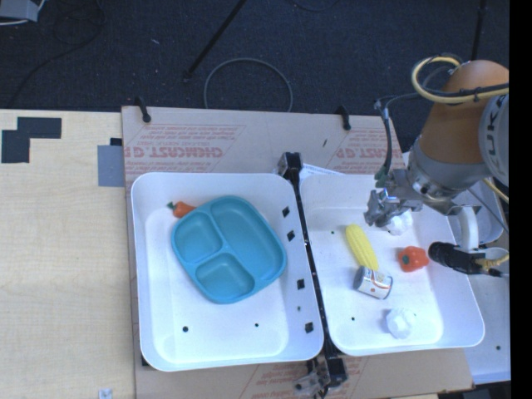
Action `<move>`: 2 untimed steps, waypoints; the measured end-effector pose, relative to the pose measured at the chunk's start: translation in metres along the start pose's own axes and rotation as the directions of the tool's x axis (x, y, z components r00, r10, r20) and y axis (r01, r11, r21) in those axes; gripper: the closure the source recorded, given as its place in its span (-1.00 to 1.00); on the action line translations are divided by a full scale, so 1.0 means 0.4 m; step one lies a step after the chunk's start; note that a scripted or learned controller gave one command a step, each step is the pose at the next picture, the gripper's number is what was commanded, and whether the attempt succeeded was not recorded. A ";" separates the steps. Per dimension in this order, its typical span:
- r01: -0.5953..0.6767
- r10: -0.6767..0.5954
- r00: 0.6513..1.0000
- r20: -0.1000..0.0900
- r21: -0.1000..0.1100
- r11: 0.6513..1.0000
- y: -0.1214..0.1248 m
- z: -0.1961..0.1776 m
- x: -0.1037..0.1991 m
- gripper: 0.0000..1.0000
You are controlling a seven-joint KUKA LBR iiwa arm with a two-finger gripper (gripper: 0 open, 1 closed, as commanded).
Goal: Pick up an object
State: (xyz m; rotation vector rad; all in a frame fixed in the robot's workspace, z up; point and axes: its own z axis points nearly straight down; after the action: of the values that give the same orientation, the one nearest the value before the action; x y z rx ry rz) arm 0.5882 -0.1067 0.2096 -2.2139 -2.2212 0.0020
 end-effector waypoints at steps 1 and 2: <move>0.000 0.000 1.000 0.000 0.000 1.000 -0.035 0.004 0.103 1.00; 0.001 -0.001 1.000 0.000 0.001 1.000 -0.079 0.004 0.252 1.00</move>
State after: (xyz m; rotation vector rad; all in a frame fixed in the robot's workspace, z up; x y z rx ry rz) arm 0.5560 -0.0059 0.2083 -2.2121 -2.2220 0.0028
